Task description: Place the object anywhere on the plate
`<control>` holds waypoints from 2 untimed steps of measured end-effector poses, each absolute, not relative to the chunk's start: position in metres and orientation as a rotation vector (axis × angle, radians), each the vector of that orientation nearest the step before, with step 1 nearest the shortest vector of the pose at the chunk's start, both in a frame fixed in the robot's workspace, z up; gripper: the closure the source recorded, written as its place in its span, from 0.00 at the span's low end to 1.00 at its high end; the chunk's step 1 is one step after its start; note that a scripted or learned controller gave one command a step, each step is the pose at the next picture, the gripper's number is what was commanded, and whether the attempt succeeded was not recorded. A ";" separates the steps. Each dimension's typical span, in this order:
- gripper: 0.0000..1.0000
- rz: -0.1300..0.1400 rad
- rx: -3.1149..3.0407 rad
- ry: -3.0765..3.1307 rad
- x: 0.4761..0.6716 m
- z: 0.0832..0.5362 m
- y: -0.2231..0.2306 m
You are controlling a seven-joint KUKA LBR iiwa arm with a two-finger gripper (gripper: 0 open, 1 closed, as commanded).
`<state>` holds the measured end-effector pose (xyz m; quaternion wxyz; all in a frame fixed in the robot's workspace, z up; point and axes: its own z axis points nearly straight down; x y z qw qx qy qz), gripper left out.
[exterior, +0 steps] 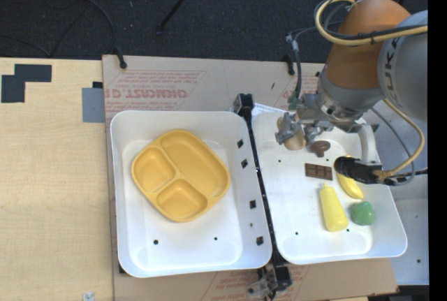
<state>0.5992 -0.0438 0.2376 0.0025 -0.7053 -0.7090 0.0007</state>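
The grey-and-orange arm (370,48) reaches in from the right, its gripper (297,126) low over the right bin (391,244); its grip is impossible to judge. Beneath it lies a small tan object (295,141). The yellow divided plate (180,174) sits in the left bin (133,251). Nearby: chocolate bar (319,170), corn (332,208), banana (350,186), lime (362,213). Printing on the cardboard (157,79) reads reversed.

Even overhead light, white bins (133,153) bright, floor beyond dim, soft shadows, slight blur.
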 end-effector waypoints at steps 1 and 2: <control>1.00 0.005 -2.212 -2.223 0.589 0.232 0.012; 1.00 0.006 -2.212 -2.223 0.572 0.223 0.067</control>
